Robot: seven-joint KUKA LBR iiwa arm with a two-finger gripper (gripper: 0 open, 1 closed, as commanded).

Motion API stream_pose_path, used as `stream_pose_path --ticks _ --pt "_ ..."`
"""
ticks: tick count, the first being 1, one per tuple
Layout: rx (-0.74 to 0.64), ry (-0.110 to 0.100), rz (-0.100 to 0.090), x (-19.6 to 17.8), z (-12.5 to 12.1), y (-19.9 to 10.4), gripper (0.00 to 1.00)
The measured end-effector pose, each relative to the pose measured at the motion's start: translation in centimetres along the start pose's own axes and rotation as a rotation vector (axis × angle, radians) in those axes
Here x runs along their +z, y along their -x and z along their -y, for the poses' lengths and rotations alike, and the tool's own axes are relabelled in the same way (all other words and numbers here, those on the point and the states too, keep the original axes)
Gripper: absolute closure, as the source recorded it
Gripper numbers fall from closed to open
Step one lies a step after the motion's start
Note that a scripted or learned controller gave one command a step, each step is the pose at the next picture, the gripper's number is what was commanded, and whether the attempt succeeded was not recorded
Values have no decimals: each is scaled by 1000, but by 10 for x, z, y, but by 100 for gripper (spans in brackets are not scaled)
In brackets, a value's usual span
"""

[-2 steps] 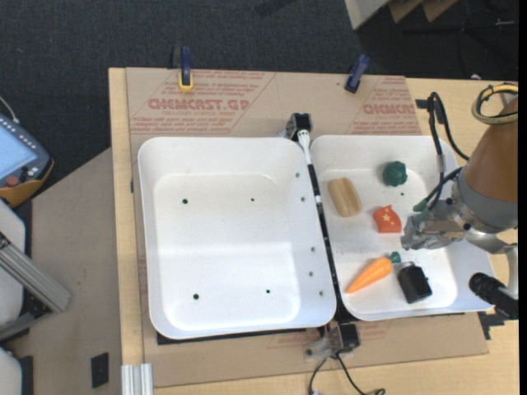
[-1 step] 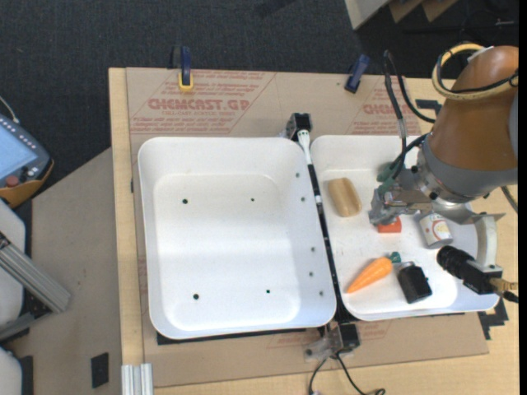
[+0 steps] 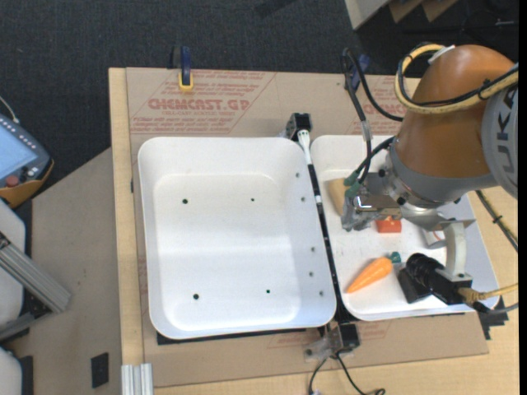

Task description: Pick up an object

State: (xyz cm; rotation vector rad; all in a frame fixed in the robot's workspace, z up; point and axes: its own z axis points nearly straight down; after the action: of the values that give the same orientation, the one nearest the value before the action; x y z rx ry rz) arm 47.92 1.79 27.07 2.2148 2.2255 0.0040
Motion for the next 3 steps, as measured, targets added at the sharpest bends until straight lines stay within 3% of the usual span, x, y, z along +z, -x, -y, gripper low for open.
stream_pose_path --ticks 1,2,3 --pt "11 -8 1 52 1 92 100" --pt "-3 18 -1 -127 -10 39 100" --pt "-3 4 -1 -160 -5 -39 100"
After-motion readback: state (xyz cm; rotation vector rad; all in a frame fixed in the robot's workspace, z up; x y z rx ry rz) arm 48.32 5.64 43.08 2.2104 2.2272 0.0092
